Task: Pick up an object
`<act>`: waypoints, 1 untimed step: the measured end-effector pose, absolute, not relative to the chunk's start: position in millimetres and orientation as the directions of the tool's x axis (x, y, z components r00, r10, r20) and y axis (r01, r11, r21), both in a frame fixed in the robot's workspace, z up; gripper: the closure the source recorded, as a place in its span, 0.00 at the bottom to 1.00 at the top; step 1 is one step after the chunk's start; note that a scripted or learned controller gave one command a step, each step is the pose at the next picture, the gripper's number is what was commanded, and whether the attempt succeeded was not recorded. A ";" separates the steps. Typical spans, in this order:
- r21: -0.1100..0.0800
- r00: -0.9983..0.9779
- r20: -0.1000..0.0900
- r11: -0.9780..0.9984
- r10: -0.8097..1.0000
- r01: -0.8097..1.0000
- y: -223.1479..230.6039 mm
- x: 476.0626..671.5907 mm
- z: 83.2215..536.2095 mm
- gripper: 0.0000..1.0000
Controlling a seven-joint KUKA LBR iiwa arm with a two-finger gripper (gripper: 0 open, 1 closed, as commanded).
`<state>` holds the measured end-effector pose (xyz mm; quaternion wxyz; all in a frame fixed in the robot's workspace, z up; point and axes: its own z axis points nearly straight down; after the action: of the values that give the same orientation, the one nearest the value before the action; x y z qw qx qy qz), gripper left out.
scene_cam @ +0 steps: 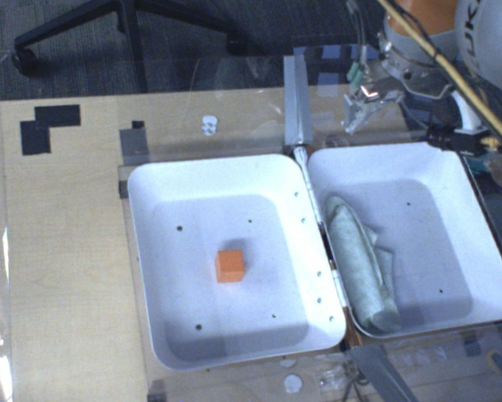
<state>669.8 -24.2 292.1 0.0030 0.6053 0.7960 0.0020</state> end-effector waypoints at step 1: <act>0.003 0.034 0.000 -0.034 0.999 0.999 -37.4 669.3 184.8 1.00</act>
<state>669.3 -37.4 184.8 0.0011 0.7191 0.6949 0.0009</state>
